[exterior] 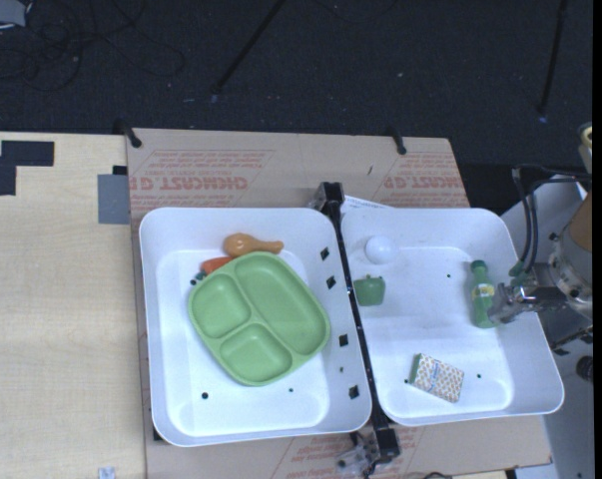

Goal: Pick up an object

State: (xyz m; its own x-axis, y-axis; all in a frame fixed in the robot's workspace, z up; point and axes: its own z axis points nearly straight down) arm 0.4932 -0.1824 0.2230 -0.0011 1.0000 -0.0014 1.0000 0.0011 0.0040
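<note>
Patterned packet (438,377) lies below-left of pincer (502,307).
Green bottle (480,292) just left of pincer, possibly touching; finger state cannot be told. Green divided plate (258,317) far left.

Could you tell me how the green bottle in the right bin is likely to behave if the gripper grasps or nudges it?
The green bottle lies lengthwise near the right bin's far-right wall, so its rounded body will probably roll sideways if nudged. It looks like small, smooth plastic, so likely light and somewhat slippery. The gripper sits right beside it; a glancing touch may just push it along the floor.
</note>
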